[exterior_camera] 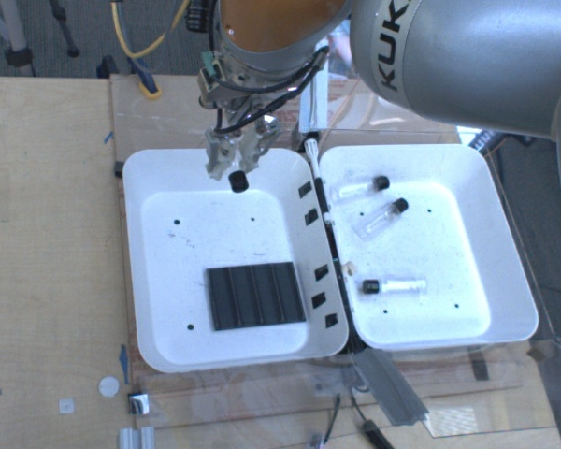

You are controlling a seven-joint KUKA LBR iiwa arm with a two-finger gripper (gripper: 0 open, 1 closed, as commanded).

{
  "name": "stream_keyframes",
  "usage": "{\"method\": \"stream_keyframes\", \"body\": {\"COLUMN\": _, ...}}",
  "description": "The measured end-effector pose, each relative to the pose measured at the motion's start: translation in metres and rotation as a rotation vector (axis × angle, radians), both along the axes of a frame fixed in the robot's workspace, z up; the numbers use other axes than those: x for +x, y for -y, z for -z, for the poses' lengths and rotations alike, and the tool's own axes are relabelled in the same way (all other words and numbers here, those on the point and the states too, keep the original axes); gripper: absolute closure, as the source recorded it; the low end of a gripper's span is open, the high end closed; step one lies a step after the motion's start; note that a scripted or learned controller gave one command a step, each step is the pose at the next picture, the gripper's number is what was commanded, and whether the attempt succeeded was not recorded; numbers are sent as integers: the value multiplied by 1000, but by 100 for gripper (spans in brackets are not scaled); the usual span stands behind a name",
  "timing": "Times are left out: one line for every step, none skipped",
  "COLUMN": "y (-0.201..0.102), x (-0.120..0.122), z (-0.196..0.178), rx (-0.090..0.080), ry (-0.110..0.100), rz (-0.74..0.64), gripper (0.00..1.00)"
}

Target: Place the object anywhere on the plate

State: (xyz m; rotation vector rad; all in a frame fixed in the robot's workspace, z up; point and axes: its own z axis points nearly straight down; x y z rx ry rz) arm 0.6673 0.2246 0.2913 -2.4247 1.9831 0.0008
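The wooden bench (47, 251) carries 2 shallow white bins side by side. In the left bin (159, 251) a dark ribbed rectangular plate (255, 296) lies flat toward the near side, right of the bin's middle. Above the far edge of this bin hangs the hand (234, 171), its fingers clamped on a small clear vial (236, 178) whose black cap points down; the vial is off the floor of the bin and well apart from the plate. A row of black clips runs along the seam between the bins. In the right bin (467, 251) lie 3 more clear vials with black caps: 1 near the far wall (365, 187), 1 just below it, tilted (384, 215), and 1 nearer the front (393, 287).
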Motion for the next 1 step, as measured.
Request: {"method": "stream_keyframes", "body": {"y": -2, "x": -1, "z": -6, "rx": 0, "ry": 2, "rz": -164, "gripper": 100}}
